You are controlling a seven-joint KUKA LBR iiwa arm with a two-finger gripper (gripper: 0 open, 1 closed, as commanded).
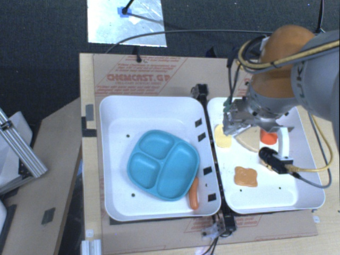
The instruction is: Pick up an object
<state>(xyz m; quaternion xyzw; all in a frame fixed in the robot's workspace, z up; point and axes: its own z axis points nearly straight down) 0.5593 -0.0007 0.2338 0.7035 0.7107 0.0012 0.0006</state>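
Note:
My gripper (230, 125) hangs low over the left part of the right bin (276, 201), close to the divider. Directly beneath and beside it lies a pale yellow piece (221, 138), partly covered by the gripper. A flat tan disc (248, 141) lies just right of that, half under the wrist. Further right are a red-orange piece (269, 137) and a white bar (284, 142). An orange-brown chunk (246, 177) rests nearer the bin's front.
The left bin (119, 116) holds a blue divided plate (163, 164) and an orange sausage (194, 193) by its right wall. The grey arm (297, 73) covers the back of the right bin. A ridge with black clips (204, 137) separates the bins.

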